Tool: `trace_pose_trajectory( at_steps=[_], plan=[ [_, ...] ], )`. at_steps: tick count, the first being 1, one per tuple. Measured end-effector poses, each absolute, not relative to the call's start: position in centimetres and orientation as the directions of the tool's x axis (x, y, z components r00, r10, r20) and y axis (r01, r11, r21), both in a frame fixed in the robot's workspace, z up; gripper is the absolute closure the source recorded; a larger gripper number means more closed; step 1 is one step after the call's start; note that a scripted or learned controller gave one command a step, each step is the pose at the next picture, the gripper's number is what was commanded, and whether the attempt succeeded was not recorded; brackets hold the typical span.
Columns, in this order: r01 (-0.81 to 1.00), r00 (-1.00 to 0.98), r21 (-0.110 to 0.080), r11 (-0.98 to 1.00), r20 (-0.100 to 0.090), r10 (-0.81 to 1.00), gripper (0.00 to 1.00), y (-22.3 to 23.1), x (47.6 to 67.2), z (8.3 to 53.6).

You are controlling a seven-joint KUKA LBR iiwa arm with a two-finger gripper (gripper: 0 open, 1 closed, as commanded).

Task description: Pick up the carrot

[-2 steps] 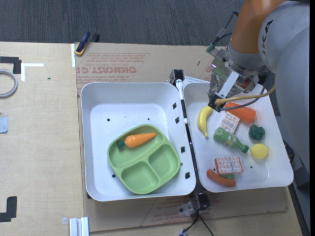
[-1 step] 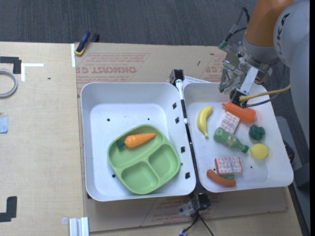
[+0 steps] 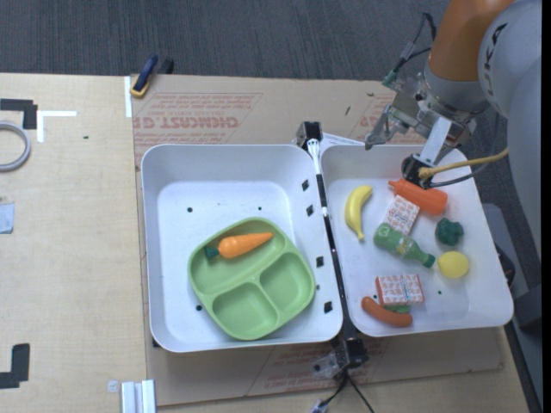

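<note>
The carrot (image 3: 244, 244), orange with a small green top at its left end, lies in the far compartment of a green divided plate (image 3: 258, 304) in the left bin (image 3: 172, 196). My gripper (image 3: 380, 132) hangs over the back rim of the right bin (image 3: 482, 222), far to the right of the carrot and well apart from it. Nothing shows in its grasp.
The right bin holds a banana (image 3: 357, 210), an orange-red elongated item (image 3: 424, 197), two small patterned boxes (image 3: 400, 216) (image 3: 399, 289), a green bottle (image 3: 401, 247), broccoli (image 3: 448, 231), a lemon (image 3: 454, 265) and a sausage (image 3: 386, 312). Cardboard surrounds the bins.
</note>
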State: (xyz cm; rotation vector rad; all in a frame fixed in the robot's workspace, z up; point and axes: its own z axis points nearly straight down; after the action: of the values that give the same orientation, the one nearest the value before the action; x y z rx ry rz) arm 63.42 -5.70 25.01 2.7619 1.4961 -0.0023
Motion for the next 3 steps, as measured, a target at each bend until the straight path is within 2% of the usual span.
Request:
trace_pose_trajectory(
  at_steps=[1,2,3],
  plan=[
    [0.931,0.364,-0.003,-0.364,-0.001,0.931,0.0,-3.0,62.1,19.2],
    [0.851,0.525,0.0,-0.525,-0.001,0.851,0.0,-6.1,65.9,24.7],
    [0.901,0.433,-0.003,-0.433,-0.001,0.901,0.0,-6.2,60.8,19.2]
  ],
)
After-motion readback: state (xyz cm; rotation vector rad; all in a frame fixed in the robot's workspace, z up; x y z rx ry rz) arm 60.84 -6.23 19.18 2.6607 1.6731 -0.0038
